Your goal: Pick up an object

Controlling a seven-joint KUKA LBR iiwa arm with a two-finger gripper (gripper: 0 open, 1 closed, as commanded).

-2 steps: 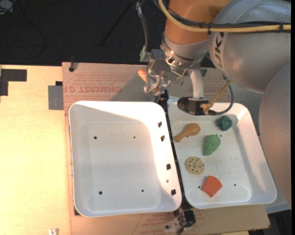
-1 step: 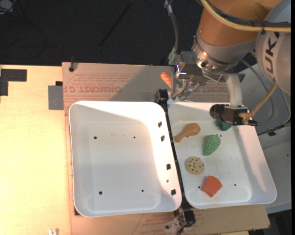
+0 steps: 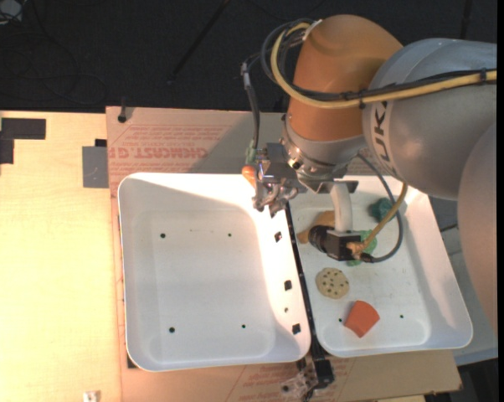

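Gripper at the wall between left bin and right bin, grip state impossible to tell.
"KU" legible on grey arm; red upside-down print on cardboard, hard to read. In right bin: speckled disc, orange block just beside it. Pale wooden bench, dark room behind.

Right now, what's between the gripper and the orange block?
A round spotted cookie lies between the gripper and the orange block, close to the block. The camera view shows it.
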